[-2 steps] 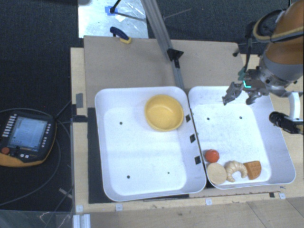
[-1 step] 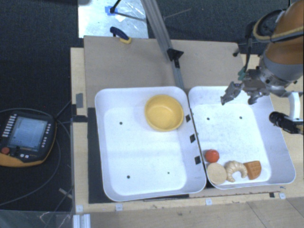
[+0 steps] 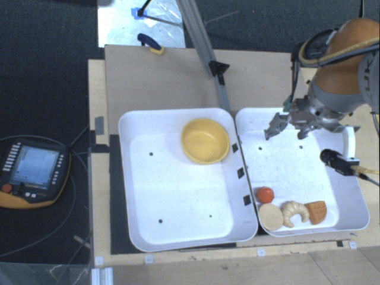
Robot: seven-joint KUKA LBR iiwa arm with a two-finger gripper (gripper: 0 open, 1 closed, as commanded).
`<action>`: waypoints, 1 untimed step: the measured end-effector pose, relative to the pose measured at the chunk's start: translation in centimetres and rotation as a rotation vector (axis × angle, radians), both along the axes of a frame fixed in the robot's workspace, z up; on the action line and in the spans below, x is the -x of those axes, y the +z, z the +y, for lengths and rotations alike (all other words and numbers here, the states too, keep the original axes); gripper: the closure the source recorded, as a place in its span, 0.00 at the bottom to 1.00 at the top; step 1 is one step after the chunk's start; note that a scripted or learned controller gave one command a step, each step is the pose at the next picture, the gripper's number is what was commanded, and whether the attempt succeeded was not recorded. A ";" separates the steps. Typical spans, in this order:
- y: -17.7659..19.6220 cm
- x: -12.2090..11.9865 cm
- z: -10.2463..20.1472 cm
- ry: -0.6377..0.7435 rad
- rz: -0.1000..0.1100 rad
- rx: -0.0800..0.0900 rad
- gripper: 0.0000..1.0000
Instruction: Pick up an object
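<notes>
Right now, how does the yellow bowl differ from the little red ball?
The yellow bowl is far larger than the red ball. The bowl is an open, hollow dish; the ball is round and solid-looking. The bowl sits alone in the left bin; the ball lies among other items in the right bin. Both rest untouched.

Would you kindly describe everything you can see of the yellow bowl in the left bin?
The yellow bowl is round, plain and matte, plastic by the look of it, and sits upright with its hollow facing up; nothing shows inside it. It rests on the floor of the left bin, near that bin's far right corner, close to the wall shared with the right bin. Nothing else touches it. The tool hangs over the right bin, well apart from the bowl.
</notes>
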State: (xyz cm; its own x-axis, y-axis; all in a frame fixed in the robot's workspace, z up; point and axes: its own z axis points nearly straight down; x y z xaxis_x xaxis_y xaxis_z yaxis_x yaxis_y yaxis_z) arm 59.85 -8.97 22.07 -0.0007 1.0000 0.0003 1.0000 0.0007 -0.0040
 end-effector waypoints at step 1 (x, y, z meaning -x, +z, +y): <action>-6.3 0.1 0.1 0.000 0.000 0.000 0.00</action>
